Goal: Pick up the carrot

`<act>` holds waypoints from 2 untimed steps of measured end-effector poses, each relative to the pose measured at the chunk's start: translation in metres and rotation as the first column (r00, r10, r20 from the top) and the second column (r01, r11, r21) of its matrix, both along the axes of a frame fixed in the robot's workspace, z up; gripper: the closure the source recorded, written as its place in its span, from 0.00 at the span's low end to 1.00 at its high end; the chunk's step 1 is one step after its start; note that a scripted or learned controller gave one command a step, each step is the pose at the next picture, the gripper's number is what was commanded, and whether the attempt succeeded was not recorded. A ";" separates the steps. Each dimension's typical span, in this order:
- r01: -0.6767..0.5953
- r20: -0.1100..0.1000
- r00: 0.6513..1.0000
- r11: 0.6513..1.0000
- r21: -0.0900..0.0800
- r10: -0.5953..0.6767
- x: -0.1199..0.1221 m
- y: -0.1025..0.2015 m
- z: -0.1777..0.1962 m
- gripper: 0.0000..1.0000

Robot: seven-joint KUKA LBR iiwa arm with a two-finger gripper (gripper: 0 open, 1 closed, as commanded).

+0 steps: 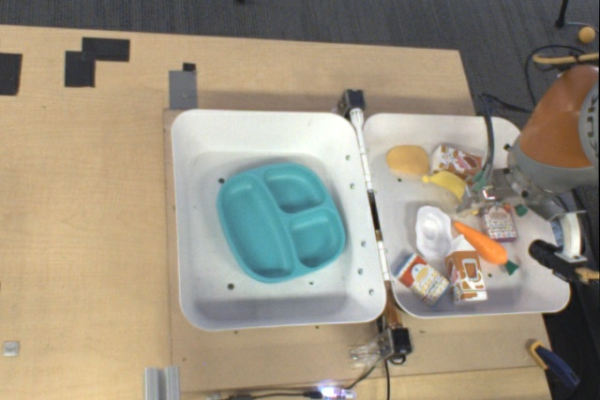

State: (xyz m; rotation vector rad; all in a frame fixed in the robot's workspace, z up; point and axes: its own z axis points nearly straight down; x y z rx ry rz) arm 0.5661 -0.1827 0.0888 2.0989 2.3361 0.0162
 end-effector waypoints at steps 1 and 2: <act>-0.177 0.008 0.984 0.984 -0.010 0.177 -0.054 -0.004 0.001 0.00; -0.116 0.001 0.993 0.993 -0.009 0.116 0.036 0.006 -0.002 0.00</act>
